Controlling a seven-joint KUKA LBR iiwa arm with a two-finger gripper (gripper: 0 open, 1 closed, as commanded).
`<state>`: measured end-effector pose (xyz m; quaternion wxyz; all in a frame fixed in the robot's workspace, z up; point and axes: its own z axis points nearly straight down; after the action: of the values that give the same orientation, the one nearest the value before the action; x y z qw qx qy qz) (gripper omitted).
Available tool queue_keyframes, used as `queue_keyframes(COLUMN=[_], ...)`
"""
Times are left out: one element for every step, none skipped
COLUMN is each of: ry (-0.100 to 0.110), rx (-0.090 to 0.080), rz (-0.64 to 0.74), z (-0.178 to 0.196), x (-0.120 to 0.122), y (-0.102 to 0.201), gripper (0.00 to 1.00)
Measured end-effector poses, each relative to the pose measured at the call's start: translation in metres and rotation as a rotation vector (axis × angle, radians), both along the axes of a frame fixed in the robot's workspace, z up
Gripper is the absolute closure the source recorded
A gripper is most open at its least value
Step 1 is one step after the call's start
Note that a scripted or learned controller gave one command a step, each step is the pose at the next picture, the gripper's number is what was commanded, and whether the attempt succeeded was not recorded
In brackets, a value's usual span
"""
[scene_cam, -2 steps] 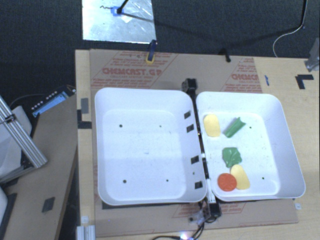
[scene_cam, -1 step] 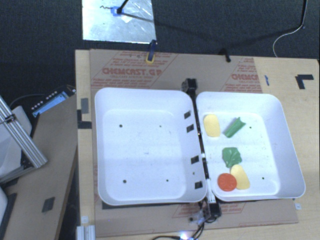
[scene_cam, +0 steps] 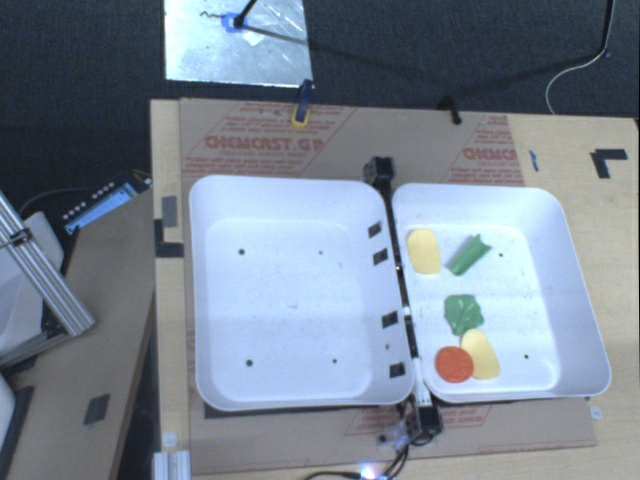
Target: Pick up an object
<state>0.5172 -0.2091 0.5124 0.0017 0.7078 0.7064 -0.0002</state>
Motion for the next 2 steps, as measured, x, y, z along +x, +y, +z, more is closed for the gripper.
queue_keyframes(ry=[0.014,-0.016], rx=[0.008,-0.001], rz=[0.011,0.013], z=[-0.155,-0.043], x=[-0.007,0.098], y=[0.065,0.104], gripper=[1.00,1.00])
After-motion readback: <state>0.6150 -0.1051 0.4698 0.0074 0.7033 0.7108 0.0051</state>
